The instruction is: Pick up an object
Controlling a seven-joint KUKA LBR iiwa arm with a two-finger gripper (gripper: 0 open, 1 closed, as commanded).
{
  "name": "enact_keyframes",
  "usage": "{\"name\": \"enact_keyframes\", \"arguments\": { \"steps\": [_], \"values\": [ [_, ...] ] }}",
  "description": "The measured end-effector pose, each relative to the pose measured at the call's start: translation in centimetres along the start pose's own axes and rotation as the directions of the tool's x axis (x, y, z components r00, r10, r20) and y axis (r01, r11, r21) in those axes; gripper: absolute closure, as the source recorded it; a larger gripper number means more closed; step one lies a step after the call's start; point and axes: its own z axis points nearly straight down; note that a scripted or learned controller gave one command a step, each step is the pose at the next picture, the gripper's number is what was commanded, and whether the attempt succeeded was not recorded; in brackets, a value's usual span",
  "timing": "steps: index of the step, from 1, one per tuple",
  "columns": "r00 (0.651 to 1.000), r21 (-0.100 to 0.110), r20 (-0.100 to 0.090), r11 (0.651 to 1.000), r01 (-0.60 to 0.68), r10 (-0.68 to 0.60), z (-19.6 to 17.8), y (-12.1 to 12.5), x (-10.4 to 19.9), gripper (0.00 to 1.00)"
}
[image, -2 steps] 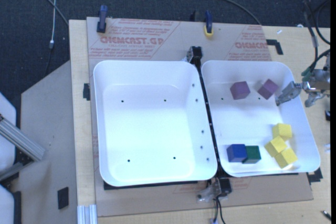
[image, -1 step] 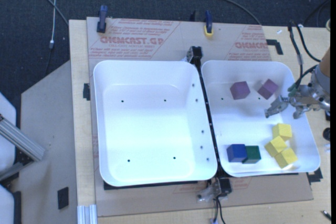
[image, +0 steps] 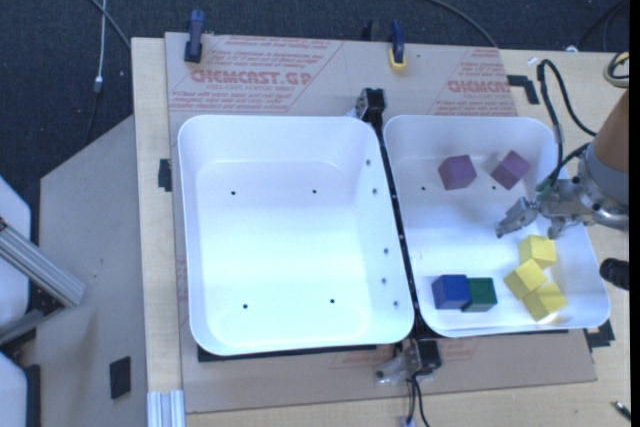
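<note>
End effector (image: pixel 520 218) spread open, unladen, above yellow blocks (image: pixel 536 278) strung diagonally in right bin (image: pixel 430 140)

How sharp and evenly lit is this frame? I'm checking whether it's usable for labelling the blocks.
Camera view: even, soft light with faint shadows; the white right bin is bright but not blown out. Purple blocks, blue block and yellow blocks have clear edges. The gripper looks slightly soft, its fingers hard to resolve.

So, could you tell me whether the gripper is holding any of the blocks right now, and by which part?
Nothing is held. The gripper hangs open over the right bin, with no block between its fingers; the yellow blocks lie just beside it.
</note>
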Motion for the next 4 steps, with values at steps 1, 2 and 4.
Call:
{"name": "enact_keyframes", "arguments": {
  "steps": [1,2,4],
  "values": [
    [1.0,-0.005,0.002,1.0,0.001,-0.001,-1.3,0.1,0.0,1.0],
    [1.0,-0.008,0.002,1.0,0.0,0.0,-5.8,-0.4,0.0,1.0],
    [1.0,-0.008,0.002,1.0,0.001,-0.001,-15.9,0.0,0.9,1.0]
  ]
}}
